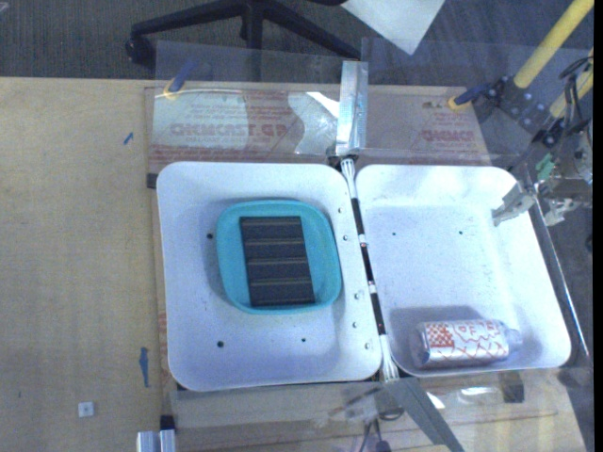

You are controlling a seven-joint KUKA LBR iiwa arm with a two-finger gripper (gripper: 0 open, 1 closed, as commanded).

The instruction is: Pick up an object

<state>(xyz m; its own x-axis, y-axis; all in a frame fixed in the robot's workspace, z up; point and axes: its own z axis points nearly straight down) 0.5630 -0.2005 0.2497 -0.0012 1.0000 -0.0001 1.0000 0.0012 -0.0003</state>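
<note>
A teal plastic dish (pixel 231 252) lies in the middle of the left bin (pixel 188 347). A dark ridged block (pixel 276 261) sits inside the dish. A small bottle with a red and white pattern (pixel 466 341) lies on its side near the front edge of the right bin (pixel 443 224). My gripper (pixel 528 201) hangs over the right bin's far right rim, partly cut off by the frame edge. It is well away from the bottle and has nothing in it that I can see.
A clear wall with a metal post (pixel 350 111) stands behind the bins. A yellow pole (pixel 556 31) and cables crowd the upper right corner. Bare wooden bench (pixel 75 252) lies to the left.
</note>
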